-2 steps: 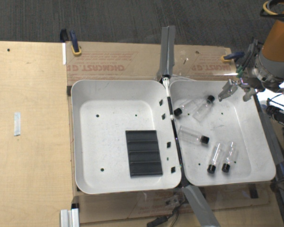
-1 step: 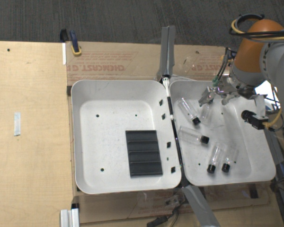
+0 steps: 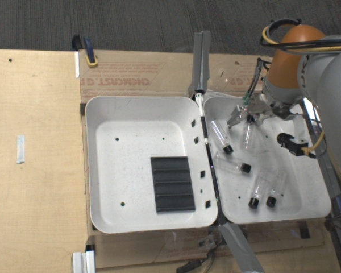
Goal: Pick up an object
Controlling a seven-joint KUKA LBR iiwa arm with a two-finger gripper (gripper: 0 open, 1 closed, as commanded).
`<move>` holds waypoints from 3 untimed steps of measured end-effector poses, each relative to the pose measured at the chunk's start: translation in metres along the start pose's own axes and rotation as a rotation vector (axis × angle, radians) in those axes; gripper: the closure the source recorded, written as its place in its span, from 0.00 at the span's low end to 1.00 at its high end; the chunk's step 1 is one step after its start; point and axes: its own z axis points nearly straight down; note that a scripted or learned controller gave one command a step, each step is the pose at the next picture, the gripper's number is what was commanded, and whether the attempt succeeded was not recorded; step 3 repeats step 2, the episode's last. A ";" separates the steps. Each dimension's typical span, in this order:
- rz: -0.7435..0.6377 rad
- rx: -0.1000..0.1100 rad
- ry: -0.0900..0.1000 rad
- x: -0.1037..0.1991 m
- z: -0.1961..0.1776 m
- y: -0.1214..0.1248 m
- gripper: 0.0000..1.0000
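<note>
Hanging over the back of the right bin point(image 3: 315, 206), the gripper point(image 3: 245, 114) shows fingers spread, nothing between them; clear tubes with black caps point(image 3: 221, 139) lie just below and in front of it, a black ridged block point(image 3: 172, 183) far to its left in the left bin point(image 3: 99, 169)

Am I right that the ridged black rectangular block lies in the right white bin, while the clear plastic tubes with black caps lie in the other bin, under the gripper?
Not quite: the bins are swapped. The camera view shows the ridged black rectangular block in the left white bin, while the clear plastic tubes with black caps lie in the right white bin, where the gripper is.
</note>
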 end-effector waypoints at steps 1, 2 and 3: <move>-0.001 0.000 -0.002 -0.001 -0.009 0.000 1.00; 0.097 0.000 -0.001 0.040 -0.135 0.003 1.00; 0.097 0.000 -0.001 0.040 -0.135 0.003 1.00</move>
